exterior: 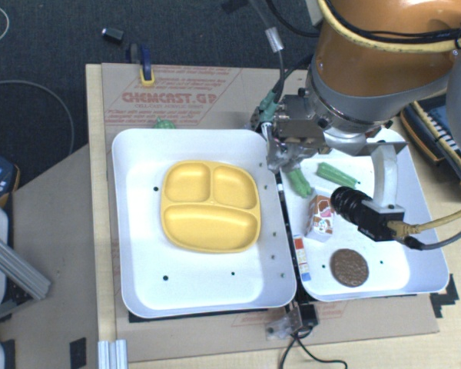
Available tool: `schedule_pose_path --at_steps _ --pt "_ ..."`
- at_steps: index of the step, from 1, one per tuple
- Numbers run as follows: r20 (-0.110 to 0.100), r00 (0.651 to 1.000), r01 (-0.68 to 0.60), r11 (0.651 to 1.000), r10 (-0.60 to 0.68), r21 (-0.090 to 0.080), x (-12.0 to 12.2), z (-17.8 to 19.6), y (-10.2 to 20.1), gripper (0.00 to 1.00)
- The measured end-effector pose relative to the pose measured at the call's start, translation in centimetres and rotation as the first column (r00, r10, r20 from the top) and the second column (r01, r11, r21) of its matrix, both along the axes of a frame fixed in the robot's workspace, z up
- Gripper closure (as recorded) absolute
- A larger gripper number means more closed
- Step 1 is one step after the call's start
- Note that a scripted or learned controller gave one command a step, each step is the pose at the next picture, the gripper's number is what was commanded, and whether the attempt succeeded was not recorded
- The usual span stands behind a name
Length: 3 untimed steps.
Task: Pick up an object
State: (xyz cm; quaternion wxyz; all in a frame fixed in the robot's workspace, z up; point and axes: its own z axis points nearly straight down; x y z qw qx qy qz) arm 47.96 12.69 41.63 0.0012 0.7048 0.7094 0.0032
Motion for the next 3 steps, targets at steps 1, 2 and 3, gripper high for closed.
schedule_pose_path --at_steps 1,2,3 --pt "-0.003 1.0 -0.003 1.0 0.003 0.0 -0.1 0.3 7.5 1.0" --pt "-0.01 1.0 0.011 1.0 -0.011 -0.005 2.0 -2.0 3.6 1.0" --pt "-0.005 1.0 0.005 1.0 -0.005 -0.003 2.0 -0.8 3.9 1.0"
